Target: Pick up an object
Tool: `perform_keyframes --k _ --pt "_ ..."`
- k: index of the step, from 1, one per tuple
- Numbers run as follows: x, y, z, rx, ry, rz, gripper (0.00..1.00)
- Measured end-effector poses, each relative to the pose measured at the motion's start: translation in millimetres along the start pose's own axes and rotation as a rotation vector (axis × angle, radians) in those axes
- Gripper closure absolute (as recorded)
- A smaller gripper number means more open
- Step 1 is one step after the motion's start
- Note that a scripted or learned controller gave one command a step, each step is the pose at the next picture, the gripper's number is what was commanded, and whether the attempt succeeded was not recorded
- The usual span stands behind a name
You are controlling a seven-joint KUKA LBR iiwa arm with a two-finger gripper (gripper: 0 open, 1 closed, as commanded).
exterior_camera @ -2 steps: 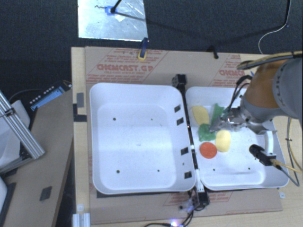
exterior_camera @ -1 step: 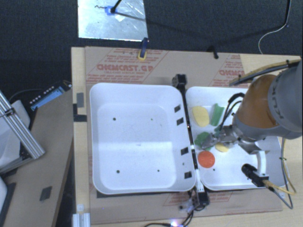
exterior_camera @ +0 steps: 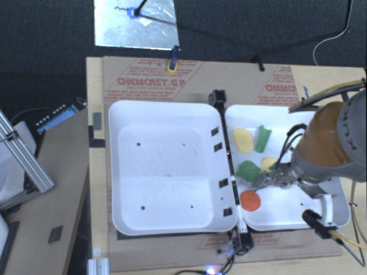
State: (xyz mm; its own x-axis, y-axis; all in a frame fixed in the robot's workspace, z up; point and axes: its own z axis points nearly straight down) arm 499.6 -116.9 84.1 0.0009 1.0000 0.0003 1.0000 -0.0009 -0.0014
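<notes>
end effector [exterior_camera: 265, 180] low in right bin [exterior_camera: 287, 213] beside green object [exterior_camera: 248, 169]; cannot tell its opening

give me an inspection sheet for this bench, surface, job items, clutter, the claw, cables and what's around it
Surface: bench covered by printed cardboard, bearing a left bin and a right bin.
Job's things: in the right bin, a yellow piece, a green stick, a green lump, a small yellow piece and a red disc.
Clutter: yellow clip on the bench's far edge.
Claw: claw low in the right bin, beside the green lump; holding nothing visible.
Cables: white cable on the floor, top right.
Surroundings: dark carpet, shiny sheet, metal frame at left.
</notes>
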Motion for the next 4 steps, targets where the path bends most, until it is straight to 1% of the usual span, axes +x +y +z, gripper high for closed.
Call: perform_keyframes --k 1,2,3,4 --pt "0.9 2.5 -11.0 -0.005 -0.001 -0.003 1.00" --pt "35.7 80.5 -30.6 -0.011 0.000 -0.011 1.00" --pt "33.6 166.8 -296.0 -0.025 -0.004 -0.008 1.00" --pt "83.7 169.2 -322.8 -0.008 0.000 -0.010 1.00"
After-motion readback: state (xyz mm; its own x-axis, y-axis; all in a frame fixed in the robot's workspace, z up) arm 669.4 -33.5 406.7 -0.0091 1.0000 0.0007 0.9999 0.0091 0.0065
